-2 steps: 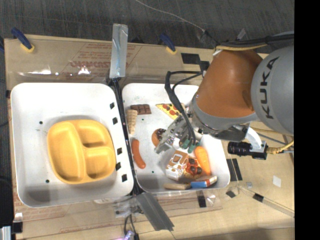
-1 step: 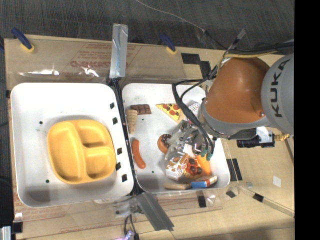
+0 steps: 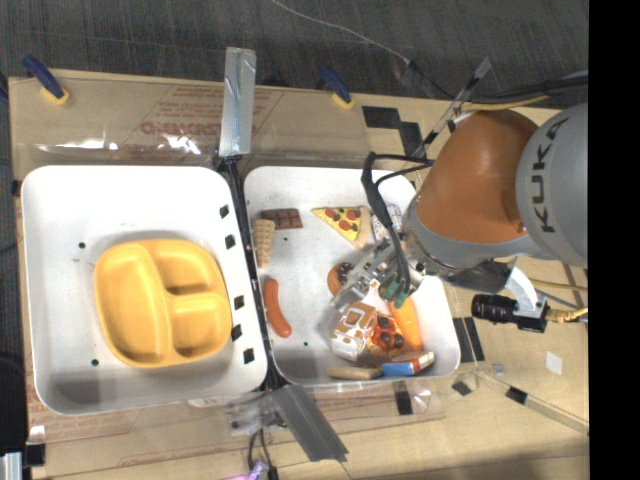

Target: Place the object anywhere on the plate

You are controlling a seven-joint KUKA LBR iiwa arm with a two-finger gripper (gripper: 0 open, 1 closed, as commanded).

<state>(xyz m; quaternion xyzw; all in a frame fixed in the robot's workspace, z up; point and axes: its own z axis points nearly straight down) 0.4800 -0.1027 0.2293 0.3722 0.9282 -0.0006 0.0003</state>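
Note:
A yellow divided plate [image 3: 160, 300] lies in the left bin [image 3: 60, 198]. In the right bin [image 3: 300, 183] lie several toy foods: a pizza slice [image 3: 343, 218], a chocolate bar [image 3: 282, 218], an ice cream cone [image 3: 263, 240], a red sausage [image 3: 275, 307], an orange carrot [image 3: 407, 325] and a white and red packet [image 3: 352, 332]. My gripper [image 3: 362, 280] hangs low over the cluster in the right half of that bin, just above the packet and a brown piece [image 3: 338, 276]. The arm's wrist hides part of the pile.
A tan stick [image 3: 352, 373] and a blue and red piece [image 3: 410, 365] lie along the right bin's front wall. The dividing wall between the bins [image 3: 243, 268] runs between the plate and the foods. The grey and orange arm [image 3: 480, 188] covers the bin's right side.

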